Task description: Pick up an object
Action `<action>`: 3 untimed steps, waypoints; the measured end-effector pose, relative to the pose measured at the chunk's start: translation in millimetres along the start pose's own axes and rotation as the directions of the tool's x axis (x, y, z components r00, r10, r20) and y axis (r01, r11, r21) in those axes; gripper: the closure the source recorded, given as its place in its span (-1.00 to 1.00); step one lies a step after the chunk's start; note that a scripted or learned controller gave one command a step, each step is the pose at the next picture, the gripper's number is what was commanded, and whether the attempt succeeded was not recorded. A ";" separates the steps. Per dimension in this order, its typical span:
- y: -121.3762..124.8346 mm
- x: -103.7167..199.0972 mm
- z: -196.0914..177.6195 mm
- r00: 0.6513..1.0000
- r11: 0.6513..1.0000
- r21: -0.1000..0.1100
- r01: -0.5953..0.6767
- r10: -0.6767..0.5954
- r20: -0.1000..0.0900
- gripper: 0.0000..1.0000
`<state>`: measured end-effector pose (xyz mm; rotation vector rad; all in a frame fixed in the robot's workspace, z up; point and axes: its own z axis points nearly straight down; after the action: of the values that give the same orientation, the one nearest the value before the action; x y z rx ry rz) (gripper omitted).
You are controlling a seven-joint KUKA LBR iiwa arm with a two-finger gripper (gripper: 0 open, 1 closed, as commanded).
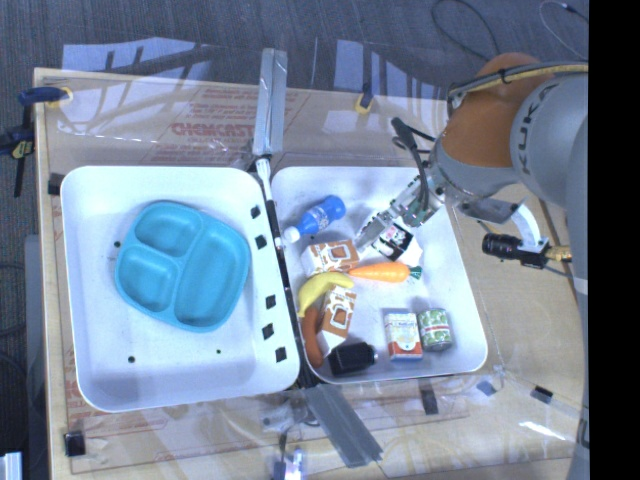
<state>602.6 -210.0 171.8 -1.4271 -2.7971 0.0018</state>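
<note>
Bench, two white bins | right bin crowded: carrot mid-bin, bottle toward rear-left corner | gripper low just behind carrot, fingers slightly spread, pinching nothing | risk: nudging carrot against neighbouring carton, closing on air.

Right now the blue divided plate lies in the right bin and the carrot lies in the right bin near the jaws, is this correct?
One part is wrong: the blue divided plate lies in the left bin, not the right one. The carrot does lie in the right bin, just below the gripper. The camera view shows this.
</note>
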 end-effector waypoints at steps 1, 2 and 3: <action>-45.5 31.9 61.0 1.000 1.000 -0.013 0.005 -0.005 0.014 -1.00; 0.4 -0.5 80.6 0.995 0.995 -0.001 0.101 -0.101 0.000 -1.00; -20.2 14.8 9.9 0.995 0.995 -0.001 0.099 -0.099 0.001 -1.00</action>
<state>577.6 -209.9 161.9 -1.2874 -2.8653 0.0009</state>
